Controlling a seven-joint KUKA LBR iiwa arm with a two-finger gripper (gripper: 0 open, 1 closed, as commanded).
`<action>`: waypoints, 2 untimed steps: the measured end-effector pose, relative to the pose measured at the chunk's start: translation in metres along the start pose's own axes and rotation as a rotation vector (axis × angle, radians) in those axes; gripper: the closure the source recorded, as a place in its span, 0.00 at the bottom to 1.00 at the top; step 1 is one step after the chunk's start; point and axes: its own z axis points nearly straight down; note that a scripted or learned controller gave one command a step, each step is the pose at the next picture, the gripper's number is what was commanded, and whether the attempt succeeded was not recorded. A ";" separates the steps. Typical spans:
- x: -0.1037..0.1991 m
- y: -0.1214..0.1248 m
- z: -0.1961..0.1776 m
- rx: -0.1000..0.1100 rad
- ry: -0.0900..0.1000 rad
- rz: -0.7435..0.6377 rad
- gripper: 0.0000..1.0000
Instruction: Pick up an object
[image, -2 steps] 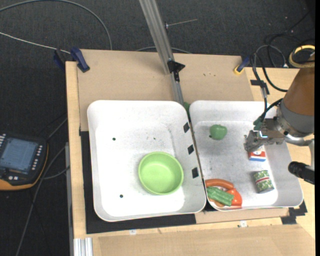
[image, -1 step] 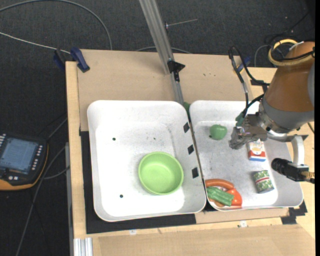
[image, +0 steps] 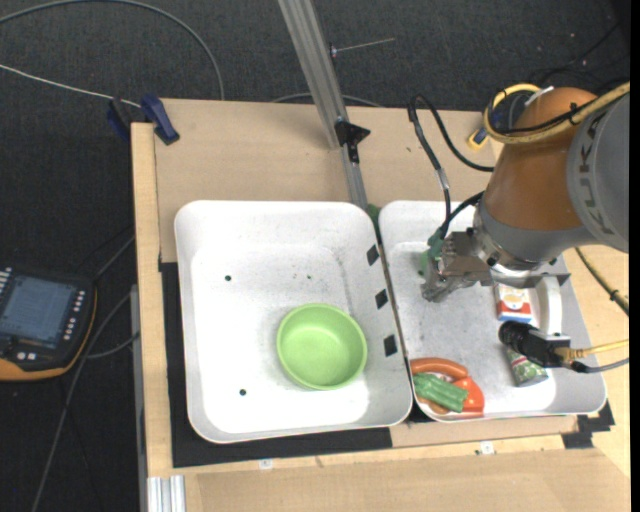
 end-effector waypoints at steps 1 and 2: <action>0.046 -0.008 0.001 0.000 0.000 0.000 1.00; 0.099 -0.008 0.004 0.000 0.000 0.000 1.00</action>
